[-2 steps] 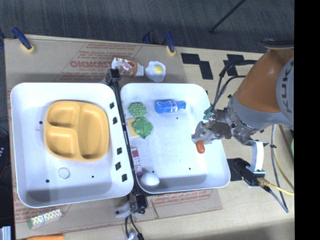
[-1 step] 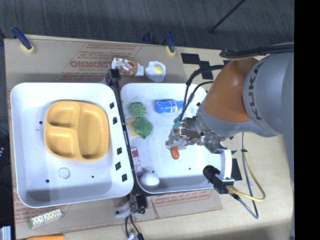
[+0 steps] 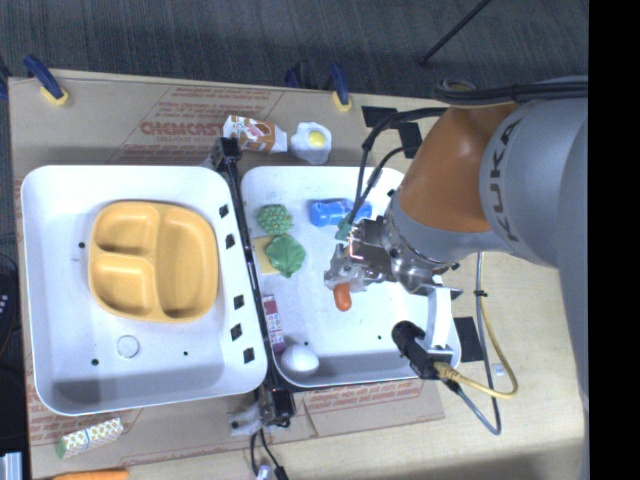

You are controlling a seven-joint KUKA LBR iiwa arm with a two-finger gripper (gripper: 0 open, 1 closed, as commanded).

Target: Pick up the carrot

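Hovering low over the right bin (image 3: 330,373), the gripper (image 3: 345,276) sat right above the carrot (image 3: 343,297); whether it was open or closed on it, I could not tell. The carrot's orange end poked out just below it. Green toys (image 3: 284,254) lay left, a blue item (image 3: 327,211) above. A yellow tray (image 3: 154,260) sat in the left bin (image 3: 60,368).
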